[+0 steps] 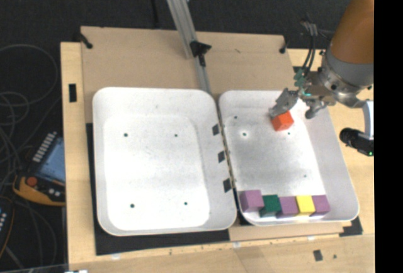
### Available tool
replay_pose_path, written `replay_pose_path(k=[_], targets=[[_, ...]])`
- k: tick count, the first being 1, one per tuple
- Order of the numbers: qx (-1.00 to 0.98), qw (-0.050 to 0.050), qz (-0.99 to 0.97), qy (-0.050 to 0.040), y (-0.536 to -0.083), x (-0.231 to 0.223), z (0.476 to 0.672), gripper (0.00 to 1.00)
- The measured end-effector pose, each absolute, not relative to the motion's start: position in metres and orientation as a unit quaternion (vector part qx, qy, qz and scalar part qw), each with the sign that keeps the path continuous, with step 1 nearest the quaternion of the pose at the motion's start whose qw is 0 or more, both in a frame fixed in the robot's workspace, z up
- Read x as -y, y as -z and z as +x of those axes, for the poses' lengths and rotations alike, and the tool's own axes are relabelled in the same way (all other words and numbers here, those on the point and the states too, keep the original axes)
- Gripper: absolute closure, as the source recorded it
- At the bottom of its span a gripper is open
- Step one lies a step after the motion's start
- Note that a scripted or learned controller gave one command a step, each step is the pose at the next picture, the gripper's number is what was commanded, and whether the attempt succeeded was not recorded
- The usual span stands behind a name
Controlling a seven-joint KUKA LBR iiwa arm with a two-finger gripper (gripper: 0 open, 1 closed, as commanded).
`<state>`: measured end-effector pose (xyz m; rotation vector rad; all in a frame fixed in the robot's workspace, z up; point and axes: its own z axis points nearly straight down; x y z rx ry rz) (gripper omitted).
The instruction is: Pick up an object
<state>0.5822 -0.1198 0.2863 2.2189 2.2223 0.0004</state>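
Dark floor and loose cables ring the tan surface (151,55), and on it we look first at the orange block (282,121). It sits in the upper part of the right bin (327,158), directly under the gripper (297,105). One grey finger comes down to the block's upper left corner; the other stands off to the right, apart from it. So we read the gripper as open, with the block at or just below its left finger and not clearly between the two. Whether the block rests on the bin floor or is lifted a little, we cannot tell.

Moving outward, a row of blocks lines the near wall of that bin: purple (252,199), green (271,204), purple again, yellow (305,204), purple. The left bin (107,139) lies beside it, their edges touching.

We judge the pick as not yet secured: the approach looks made, while closing on the block and lifting it remain.
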Motion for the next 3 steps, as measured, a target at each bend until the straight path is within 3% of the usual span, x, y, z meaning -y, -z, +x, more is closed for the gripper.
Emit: replay_pose_path(k=[1, 2, 3], targets=[[-0.705, -0.001, 0.709, 0.0033, -0.216, 0.196, 0.586, 0.0], [-0.708, 0.001, 0.706, 0.0008, -0.094, 0.199, 0.64, 0.0], [-0.708, 0.001, 0.706, 0.0, -0.112, 0.173, 0.633, 0.0]])
